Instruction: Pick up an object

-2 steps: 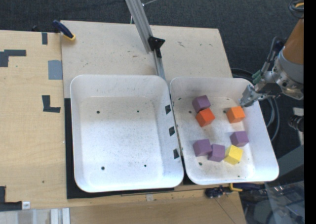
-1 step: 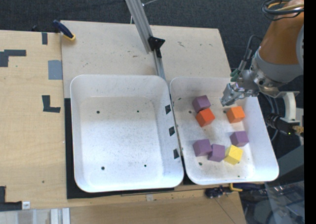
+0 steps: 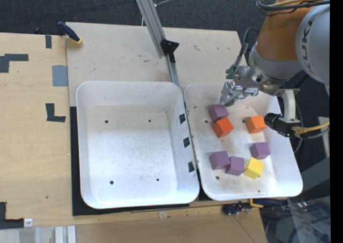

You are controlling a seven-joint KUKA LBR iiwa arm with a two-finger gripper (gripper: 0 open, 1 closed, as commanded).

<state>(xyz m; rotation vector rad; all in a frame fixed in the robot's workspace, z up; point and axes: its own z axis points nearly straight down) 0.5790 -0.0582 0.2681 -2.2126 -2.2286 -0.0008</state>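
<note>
The right bin (image 3: 284, 183) holds several small cubes. A purple cube (image 3: 217, 112) lies near its far left, touching an orange-red cube (image 3: 223, 126) just in front of it. Another orange cube (image 3: 255, 124) sits to the right, with a purple cube (image 3: 259, 149) below it. Near the front lie two purple cubes (image 3: 219, 159) (image 3: 235, 165) and a yellow cube (image 3: 254, 168). My gripper (image 3: 230, 97) hangs over the bin's far part, just above and right of the first purple cube. No cube shows between its fingers.
The left bin (image 3: 128, 145) stands beside the right one. A slanted metal pole (image 3: 153, 16) with a black clamp crosses above the bins' shared edge. A blue and yellow tool (image 3: 69, 32) lies on the bench at far left.
</note>
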